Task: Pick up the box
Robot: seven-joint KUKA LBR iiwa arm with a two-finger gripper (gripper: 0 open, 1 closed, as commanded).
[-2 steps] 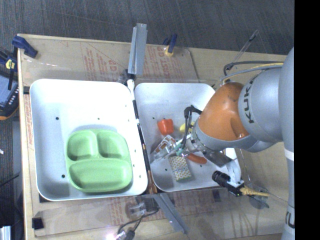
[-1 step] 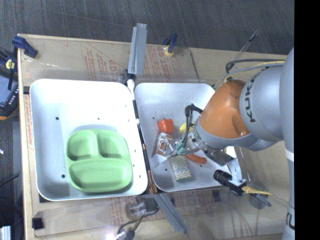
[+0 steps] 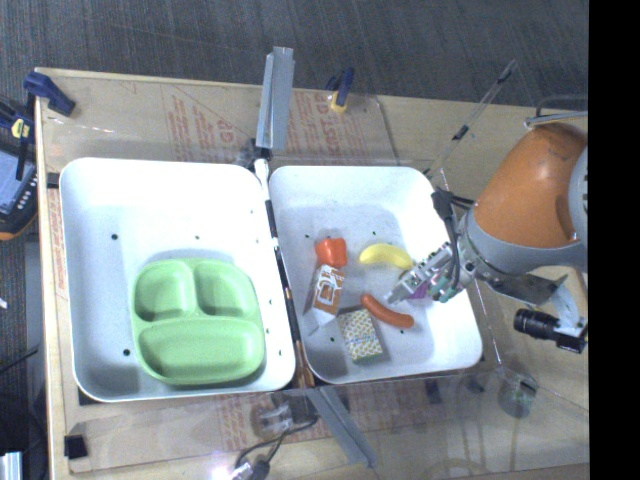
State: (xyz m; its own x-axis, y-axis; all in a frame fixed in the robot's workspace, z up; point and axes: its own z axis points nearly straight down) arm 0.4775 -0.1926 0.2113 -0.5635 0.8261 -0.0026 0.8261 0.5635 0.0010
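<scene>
- Your pincer (image 3: 415,286) hangs low in the right bin (image 3: 300,200); you cannot tell how far it is open.
- Left of it lies the box (image 3: 328,288), apart, with the sausage (image 3: 387,311) between.

1. Faint red printing on the desk (image 3: 200,118) above the left bin (image 3: 80,183): too small and washed out to read.
2. More red printing on the desk strip below the bins, equally illegible.
3. Orange-and-white box (image 3: 328,286) in the right bin (image 3: 400,178): a label with dark marks, no letters legible.
4. Patterned packet (image 3: 362,335) beside it: printed pattern, no readable words.
5. Dark device (image 3: 15,183) at the left edge: lit screen, nothing legible.
6. No legible brand, number or sign anywhere.
</scene>
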